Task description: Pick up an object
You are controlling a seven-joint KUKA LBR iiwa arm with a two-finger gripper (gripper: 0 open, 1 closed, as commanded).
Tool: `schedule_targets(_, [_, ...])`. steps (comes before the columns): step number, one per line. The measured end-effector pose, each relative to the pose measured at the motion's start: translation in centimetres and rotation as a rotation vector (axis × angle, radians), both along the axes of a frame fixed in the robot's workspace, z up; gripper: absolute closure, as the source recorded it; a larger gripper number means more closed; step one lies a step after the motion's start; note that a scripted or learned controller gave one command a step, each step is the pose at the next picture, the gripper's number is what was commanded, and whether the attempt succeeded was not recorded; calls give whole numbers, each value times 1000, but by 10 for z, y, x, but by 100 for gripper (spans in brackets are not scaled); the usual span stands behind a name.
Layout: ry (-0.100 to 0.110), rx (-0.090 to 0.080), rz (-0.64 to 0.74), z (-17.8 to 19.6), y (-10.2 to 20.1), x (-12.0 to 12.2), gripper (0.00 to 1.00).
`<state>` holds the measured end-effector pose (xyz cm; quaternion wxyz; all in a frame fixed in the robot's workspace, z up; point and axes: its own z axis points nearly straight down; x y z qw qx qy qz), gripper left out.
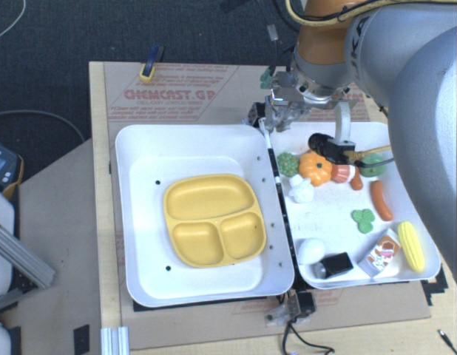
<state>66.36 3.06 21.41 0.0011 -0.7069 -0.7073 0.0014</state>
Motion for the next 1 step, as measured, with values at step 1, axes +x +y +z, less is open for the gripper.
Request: schedule_targets(1, [-1, 0, -2, 3, -7, -3, 100])
